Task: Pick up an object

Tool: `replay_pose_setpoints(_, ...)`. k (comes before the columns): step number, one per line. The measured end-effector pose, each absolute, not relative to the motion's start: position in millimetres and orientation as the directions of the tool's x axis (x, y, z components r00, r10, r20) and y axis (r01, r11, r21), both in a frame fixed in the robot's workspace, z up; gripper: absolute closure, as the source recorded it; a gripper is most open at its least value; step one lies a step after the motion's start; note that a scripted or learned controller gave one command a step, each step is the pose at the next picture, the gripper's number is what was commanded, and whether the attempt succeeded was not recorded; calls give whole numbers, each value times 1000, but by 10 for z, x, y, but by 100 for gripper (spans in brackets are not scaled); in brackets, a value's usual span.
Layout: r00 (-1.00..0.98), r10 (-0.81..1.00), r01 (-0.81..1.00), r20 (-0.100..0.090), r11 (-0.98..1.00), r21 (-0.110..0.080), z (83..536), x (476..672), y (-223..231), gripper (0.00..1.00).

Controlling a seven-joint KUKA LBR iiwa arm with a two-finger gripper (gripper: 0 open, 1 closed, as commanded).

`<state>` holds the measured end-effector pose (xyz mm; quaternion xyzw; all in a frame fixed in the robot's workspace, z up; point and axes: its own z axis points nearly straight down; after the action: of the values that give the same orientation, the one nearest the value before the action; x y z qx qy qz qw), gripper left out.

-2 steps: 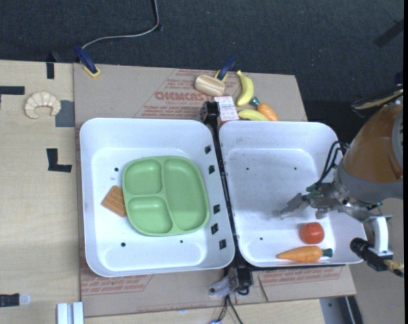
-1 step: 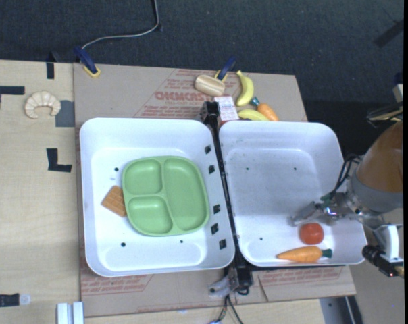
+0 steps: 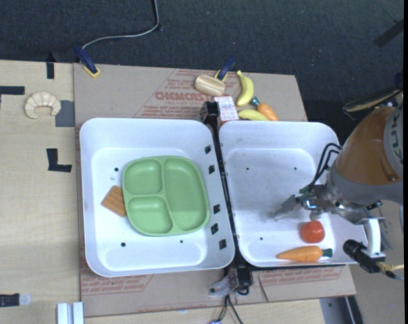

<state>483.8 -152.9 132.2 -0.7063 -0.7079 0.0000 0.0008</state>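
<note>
**Carrot and tomato lying beside the end effector in the right bin**

Carrot [image 3: 300, 253] is lying along the near wall of the right bin [image 3: 271, 137], its green tip pointing right. Just beyond it, a tomato [image 3: 313, 231] is sitting on the bin floor, close to the carrot; whether they touch cannot be told. An arm [image 3: 366, 160] is reaching in from the right, and its end effector [image 3: 285, 208] is hanging low over the bin floor, just left of and beyond the tomato. Its fingers are pointing left with nothing seen between them; how wide they are standing cannot be told.

A green plate [image 3: 167, 195] with three compartments is filling the middle of the left bin [image 3: 96, 181], partly covering a tan cracker [image 3: 114, 200] at its left edge. Beyond the bins, bananas [image 3: 244, 93] and a bread roll [image 3: 208, 84] are resting on cardboard [image 3: 143, 93]. A croissant [image 3: 42, 104] is lying far left on the bench [image 3: 28, 214].
</note>
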Motion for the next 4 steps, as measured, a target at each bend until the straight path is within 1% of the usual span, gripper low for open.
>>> replay_pose_setpoints(1, 0, 1000, 1000, 1, 0, -3, 983, 4829, -2235, 0)
replay_pose_setpoints(2, -2, 1000, 1000, 1, 2, -1, 1353, 4837, -1553, 0)
replay_pose_setpoints(3, 0, 1000, 1000, 0, 0, -3, 1059, 4877, -2238, 0)
replay_pose_setpoints(4, -2, 1000, 1000, 1, 2, -2, 1242, 4836, -1769, 0)
